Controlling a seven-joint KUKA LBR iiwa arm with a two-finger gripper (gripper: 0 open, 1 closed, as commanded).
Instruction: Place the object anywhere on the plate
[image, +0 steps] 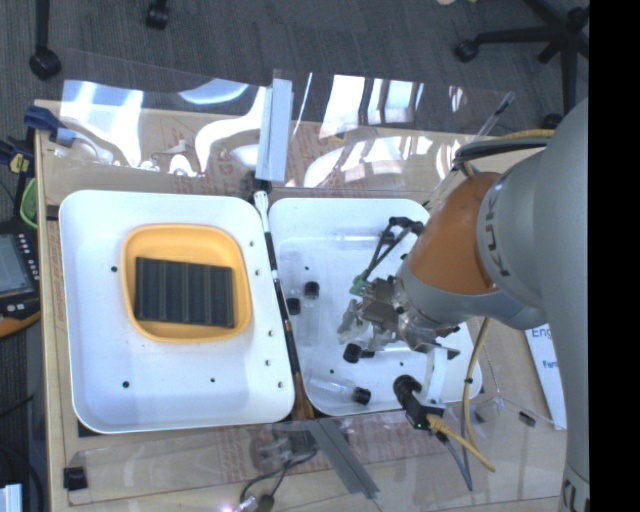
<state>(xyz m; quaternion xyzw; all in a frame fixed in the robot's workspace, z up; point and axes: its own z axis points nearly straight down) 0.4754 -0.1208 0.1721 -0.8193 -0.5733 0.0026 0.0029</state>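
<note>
A yellow plate (186, 246) lies in the left white bin (90, 370). A dark grey ridged rectangular block (185, 292) rests flat on the plate, covering most of its middle. My gripper (362, 318) hangs low over the middle of the right white bin (320, 225), far from the plate. The wrist's metal parts and cables hide the tips, and I see nothing held there.
Several small black knobs, such as the knob (310, 290) and the knob (361, 396), dot the right bin's floor. The grey arm with its orange band (455, 245) covers that bin's right half. A raised divider (278, 300) separates the bins. Clear panels stand behind them.
</note>
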